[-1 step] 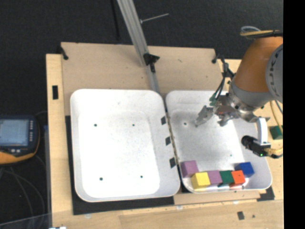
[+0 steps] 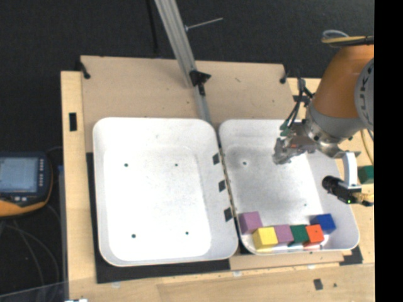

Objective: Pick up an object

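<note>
Several small blocks lie along the near edge of the right bin (image 2: 271, 187): a purple block (image 2: 250, 221), a yellow block (image 2: 265, 237), a second purple one (image 2: 283, 233), a green block (image 2: 298, 233), an orange block (image 2: 314, 234) and a blue block (image 2: 323, 223). My gripper (image 2: 283, 151) hangs over the far part of the right bin, well away from the blocks, and nothing shows between its fingers.
The left bin (image 2: 157, 187) lies beside the right one. A slanted metal pole (image 2: 182, 49) crosses the back of the bench. A small screen device (image 2: 22, 178) sits off the bench at the left.
</note>
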